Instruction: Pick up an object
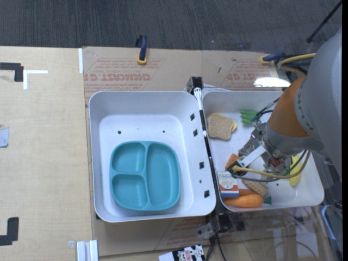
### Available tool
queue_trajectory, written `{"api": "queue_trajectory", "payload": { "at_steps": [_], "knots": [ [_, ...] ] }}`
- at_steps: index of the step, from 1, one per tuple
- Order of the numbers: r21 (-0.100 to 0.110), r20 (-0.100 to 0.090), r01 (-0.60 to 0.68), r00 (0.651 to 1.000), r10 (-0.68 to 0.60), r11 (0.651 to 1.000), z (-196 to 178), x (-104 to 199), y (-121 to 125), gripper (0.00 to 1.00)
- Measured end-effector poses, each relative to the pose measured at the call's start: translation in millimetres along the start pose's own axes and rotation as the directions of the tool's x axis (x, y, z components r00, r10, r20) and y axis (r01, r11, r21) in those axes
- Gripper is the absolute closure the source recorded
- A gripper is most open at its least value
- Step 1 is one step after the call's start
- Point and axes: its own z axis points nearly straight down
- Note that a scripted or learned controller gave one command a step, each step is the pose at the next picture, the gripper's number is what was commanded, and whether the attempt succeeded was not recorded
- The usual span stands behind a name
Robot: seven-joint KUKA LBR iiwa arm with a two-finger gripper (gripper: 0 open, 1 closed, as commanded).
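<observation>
While the grey arm with its orange band leans in from the right, the claw is down low inside the right-hand bin, right in the thick of the toy food pile. Honestly can't tell how it's set or whether it's got anything, too much cable and wrist hardware bunched around it. Stuff in that bin: a slice of toast lying flat toward the back left, a small green leafy thing just beside it, a carrot along the front wall, a little white and red carton just above the carrot, a cracker-looking tan piece near both, and a yellow banana partly tucked under the wrist on the right. There's also an orange bit right next to the claw, could be touching it but I can't say. The left bin has a teal divided tray sitting flat in it, three compartments. Both bins sit side by side on cardboard on the tabletop, with a blue and yellow clamp at the cardboard's back edge.
</observation>
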Motion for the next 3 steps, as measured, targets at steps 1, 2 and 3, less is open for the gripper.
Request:
{"api": "queue_trajectory", "payload": {
  "at_steps": [1,2,3],
  "knots": [
    [-0.001,0.001,-0.266,0.964,0.266,0.964,-0.2,38.8,26.3,0.0],
    [-0.001,0.001,-0.266,0.964,0.266,0.964,-0.1,38.8,26.2,0.0],
    [-0.002,0.0,-0.223,0.975,0.223,0.975,-1.0,39.4,106.1,0.0]
  ]
}}
